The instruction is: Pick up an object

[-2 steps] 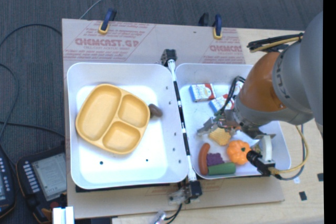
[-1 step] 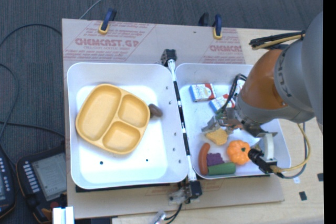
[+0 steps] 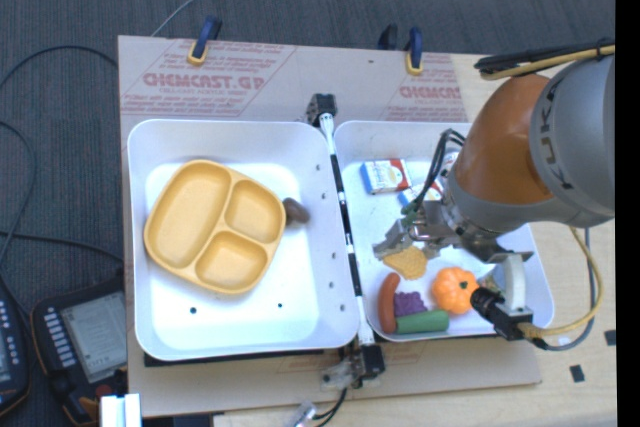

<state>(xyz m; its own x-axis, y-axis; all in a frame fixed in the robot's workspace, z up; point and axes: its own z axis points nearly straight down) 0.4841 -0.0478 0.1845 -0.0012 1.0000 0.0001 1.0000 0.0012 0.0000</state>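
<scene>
In the right bin [image 3: 350,215] lie several toy foods. A tan cracker-like piece [image 3: 407,263] rests near the middle, with an orange pumpkin [image 3: 455,290], a red sausage [image 3: 388,294], a purple grape bunch [image 3: 409,305] and a green piece [image 3: 425,322] at the front. A blue, white and red carton [image 3: 385,175] lies at the back. My gripper [image 3: 403,237] hangs low over the right bin, just above the back edge of the tan piece. The wrist hides what lies right under it.
The left bin [image 3: 160,325] holds a yellow three-compartment plate [image 3: 213,225] and a small brown object [image 3: 296,210] beside it. The ridge between the bins [image 3: 340,215] runs just left of my gripper. A white part with a cable [image 3: 512,290] hangs from the arm over the right bin's front right corner.
</scene>
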